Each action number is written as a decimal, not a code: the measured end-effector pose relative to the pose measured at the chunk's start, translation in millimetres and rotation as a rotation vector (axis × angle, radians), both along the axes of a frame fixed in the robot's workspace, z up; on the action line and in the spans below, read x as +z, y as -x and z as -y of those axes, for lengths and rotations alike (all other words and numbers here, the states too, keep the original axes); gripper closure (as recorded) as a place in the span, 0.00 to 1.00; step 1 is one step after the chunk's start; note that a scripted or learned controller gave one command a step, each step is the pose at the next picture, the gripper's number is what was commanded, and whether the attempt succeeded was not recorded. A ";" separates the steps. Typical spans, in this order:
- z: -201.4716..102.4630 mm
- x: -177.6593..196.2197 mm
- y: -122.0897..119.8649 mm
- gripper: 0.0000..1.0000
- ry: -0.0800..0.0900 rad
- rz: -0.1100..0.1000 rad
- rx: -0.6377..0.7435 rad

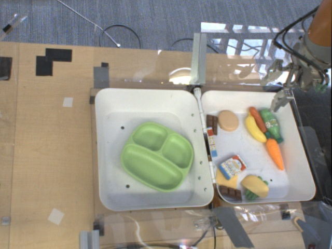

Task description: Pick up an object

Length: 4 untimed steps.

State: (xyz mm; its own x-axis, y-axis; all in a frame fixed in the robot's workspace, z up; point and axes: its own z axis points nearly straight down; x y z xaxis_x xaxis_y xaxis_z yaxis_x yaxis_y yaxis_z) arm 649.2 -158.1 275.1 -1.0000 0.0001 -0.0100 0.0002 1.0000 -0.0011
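Observation:
My gripper [276, 85] hangs over the back right corner of the right bin [298, 183], open, with nothing between its fingers. Just in front of it lie a green bottle [271, 124], a red-orange sausage [256, 115] and a yellow banana [254, 129]. An orange carrot [275, 153] lies nearer the front, and a tan bun [228, 121] sits to the left. At the front left of the bin are a small blue and white box [232, 166], a yellow and green toy [256, 187] and a chocolate bar [231, 193].
The left bin [111, 185] holds a green divided plate [157, 155]. A brown bar [211, 122] and a red and white pack [211, 141] lie along the divider between the bins. A metal post [198, 58] stands behind the bins. Cables lie on the blue floor beyond.

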 end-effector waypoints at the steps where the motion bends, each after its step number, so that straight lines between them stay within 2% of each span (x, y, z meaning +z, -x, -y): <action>1: 26.5 -168.1 16.9 0.00 -0.004 -0.014 -0.077; 2: 5.0 -185.9 12.6 0.00 0.000 0.003 -0.047; 3: 49.3 -185.4 78.0 0.00 0.003 0.001 0.052; 4: 47.1 -170.1 72.3 1.00 0.005 0.016 0.059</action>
State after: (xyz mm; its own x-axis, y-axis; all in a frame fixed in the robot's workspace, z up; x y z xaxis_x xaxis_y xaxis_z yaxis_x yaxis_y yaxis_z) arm 576.8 -205.2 105.0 -0.9979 -0.0587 -0.0261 -0.0586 0.9983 -0.0066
